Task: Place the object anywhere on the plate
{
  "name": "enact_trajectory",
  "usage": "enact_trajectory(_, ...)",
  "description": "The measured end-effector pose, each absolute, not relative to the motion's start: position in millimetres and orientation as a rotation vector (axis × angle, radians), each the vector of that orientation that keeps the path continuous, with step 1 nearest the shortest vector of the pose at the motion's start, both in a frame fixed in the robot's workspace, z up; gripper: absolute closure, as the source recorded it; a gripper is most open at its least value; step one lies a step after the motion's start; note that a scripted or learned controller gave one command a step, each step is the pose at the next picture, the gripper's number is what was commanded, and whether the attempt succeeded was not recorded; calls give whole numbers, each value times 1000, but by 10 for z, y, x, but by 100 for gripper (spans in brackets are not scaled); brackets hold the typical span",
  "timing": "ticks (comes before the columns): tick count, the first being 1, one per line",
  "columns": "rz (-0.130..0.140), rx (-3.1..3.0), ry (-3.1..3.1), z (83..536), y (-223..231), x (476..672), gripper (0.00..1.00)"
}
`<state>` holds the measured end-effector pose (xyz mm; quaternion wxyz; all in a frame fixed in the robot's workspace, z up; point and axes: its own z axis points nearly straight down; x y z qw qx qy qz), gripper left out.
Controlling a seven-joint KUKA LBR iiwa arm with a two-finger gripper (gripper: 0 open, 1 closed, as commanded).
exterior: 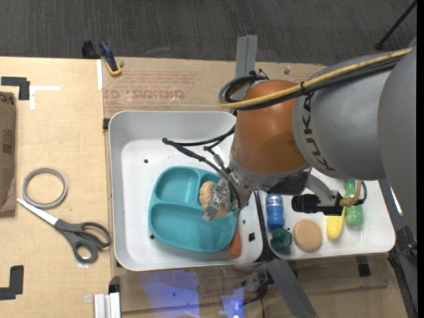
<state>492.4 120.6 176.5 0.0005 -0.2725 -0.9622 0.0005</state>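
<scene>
The teal plastic plate (pixel 173 220), divided into compartments, lies in the left white bin (pixel 126 177), toward that bin's near right corner, tilted slightly across the floor of the bin. A pale tan, lumpy food-like object (pixel 207 192) rests on the plate's right-hand compartment near the rim, just beside the gripper (pixel 216 207). I cannot tell whether the pincer is released or clenched, nor whether the object is touched by it; its tips are small and blurred against the plate.

The grey arm with its orange band (pixel 268 134) comes in from the right and hangs over the wall between the two bins, with black cables (pixel 192 150) looping off its wrist across the left bin's far half. An orange carrot-like piece (pixel 235 246) lies at the left bin's near right corner, just off the plate's edge.

The right white bin (pixel 377 240) holds, along its near edge, a blue can (pixel 274 211), a dark green round item (pixel 281 239), a tan round bun-like item (pixel 308 235), a yellow piece (pixel 335 226) and a light green ball (pixel 354 217), all close together.

On the bench's left side, apart from the bins, sit a roll of clear tape (pixel 45 186) and grey-handled scissors (pixel 69 230) just near it toward the front edge.
</scene>
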Motion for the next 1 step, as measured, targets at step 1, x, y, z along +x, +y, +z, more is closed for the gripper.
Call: enact_trajectory(1, 2, -858, -3021, 1766, 1202, 4926, 0)
